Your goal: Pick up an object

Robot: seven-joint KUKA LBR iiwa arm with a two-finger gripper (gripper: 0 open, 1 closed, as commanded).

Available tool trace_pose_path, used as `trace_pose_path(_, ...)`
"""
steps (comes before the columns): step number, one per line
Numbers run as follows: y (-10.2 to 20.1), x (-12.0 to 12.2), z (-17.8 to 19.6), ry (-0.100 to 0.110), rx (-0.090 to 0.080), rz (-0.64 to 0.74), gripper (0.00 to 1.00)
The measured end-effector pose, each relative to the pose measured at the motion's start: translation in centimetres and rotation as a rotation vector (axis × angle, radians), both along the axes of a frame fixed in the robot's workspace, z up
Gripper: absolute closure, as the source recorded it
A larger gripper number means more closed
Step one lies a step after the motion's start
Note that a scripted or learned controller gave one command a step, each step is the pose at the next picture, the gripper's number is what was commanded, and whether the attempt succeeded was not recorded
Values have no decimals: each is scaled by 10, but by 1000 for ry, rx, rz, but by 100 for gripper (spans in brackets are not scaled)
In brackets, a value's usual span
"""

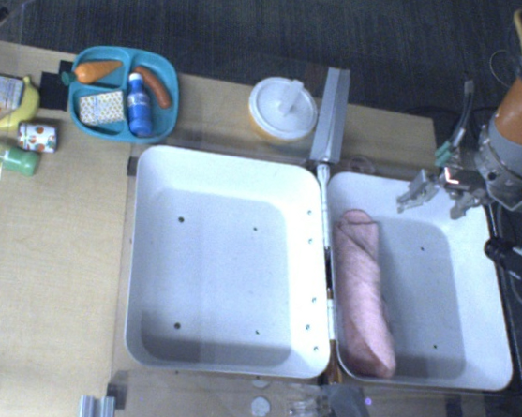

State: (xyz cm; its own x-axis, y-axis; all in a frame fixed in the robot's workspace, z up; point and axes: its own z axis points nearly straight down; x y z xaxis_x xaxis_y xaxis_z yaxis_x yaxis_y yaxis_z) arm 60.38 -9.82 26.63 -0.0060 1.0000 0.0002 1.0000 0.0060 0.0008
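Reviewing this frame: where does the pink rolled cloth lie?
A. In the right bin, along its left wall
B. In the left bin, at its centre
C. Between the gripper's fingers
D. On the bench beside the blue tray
A: the pink rolled cloth lies lengthwise in the right bin, against its left wall, while the gripper hangs over that bin's far rim, apart from the cloth.

Rolled towel (pixel 364 293) lies along left side of right bin (pixel 468 370); gripper (pixel 440 193) apparently over bin's far edge.
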Motion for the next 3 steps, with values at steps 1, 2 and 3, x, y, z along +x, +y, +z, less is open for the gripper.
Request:
trace_pose_path(1, 16, 46, -148, 1, 0, 156, 0)
trace_pose_path(2, -14, 13, -61, -5, -1, 64, 0)
trace_pose_path(3, -12, 14, -51, -8, -1, 69, 100)
